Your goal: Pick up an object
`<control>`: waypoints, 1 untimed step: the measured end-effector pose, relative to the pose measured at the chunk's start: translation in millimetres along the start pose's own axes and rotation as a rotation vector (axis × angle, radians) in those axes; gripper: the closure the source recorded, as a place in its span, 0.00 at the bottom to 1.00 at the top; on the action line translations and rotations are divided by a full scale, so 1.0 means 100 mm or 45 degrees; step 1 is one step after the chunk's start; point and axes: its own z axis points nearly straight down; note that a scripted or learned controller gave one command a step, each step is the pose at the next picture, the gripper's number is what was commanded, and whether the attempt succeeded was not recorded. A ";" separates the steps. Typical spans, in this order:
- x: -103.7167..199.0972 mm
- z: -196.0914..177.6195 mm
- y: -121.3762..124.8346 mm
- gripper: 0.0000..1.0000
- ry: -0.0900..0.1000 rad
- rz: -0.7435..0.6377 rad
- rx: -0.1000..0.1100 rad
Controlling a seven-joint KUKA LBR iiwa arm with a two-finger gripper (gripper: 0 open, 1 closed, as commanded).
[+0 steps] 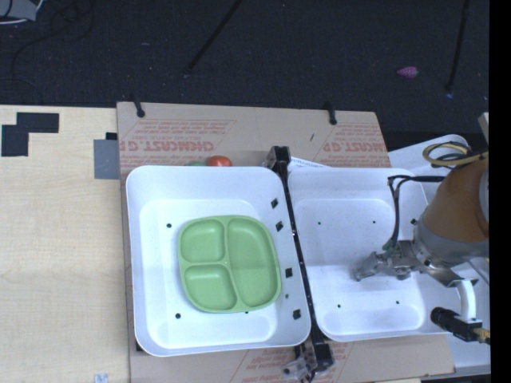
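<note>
Camera view: a light, stiff, slick green divided plate (229,263) is best gripped by its rim; the claw (363,270) grip state cannot be told.

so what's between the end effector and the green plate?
In the camera view: bare floor of the right bin, then the black divider where the bins meet. The end effector sits right of it, the green plate left.
</note>
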 end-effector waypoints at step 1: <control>-0.02 -0.13 0.00 1.00 -0.002 0.006 -0.003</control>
